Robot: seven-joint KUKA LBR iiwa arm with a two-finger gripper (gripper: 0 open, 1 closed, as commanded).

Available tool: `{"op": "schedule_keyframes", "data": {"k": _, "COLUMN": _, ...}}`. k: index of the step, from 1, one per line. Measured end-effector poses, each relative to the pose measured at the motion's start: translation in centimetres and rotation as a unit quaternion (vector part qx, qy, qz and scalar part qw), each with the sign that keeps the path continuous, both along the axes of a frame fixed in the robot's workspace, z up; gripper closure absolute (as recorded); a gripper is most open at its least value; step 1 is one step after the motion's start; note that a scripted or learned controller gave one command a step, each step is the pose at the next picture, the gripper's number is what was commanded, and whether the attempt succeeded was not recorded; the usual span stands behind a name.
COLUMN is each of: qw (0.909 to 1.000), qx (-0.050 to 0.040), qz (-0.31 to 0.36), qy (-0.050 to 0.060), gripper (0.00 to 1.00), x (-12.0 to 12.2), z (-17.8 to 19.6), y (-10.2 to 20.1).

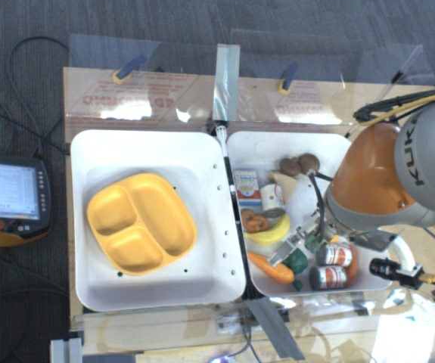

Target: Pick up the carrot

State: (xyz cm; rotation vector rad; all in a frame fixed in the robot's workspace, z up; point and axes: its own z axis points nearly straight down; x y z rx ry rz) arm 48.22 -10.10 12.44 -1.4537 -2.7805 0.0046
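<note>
The big grey arm [387, 180] reaches into the right bin [338, 144]. The yellow tray [141, 221] sits in the left bin [96, 157]. The gripper [293, 246] hangs just above the carrot [271, 267]; I cannot tell if it is gripping.

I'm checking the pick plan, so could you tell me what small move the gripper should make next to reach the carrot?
Probably a short shift toward the bin's front-left: the gripper sits just beside the orange tapered carrot, which lies flat near the right white bin's front corner.
</note>
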Motion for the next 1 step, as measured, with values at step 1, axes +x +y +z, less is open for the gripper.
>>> {"op": "schedule_keyframes", "data": {"k": 1, "qw": 0.9738, "qx": 0.0009, "qz": 0.227, "qy": -0.003, "gripper": 0.00, "x": 0.27, "z": 6.03, "y": 5.72}}
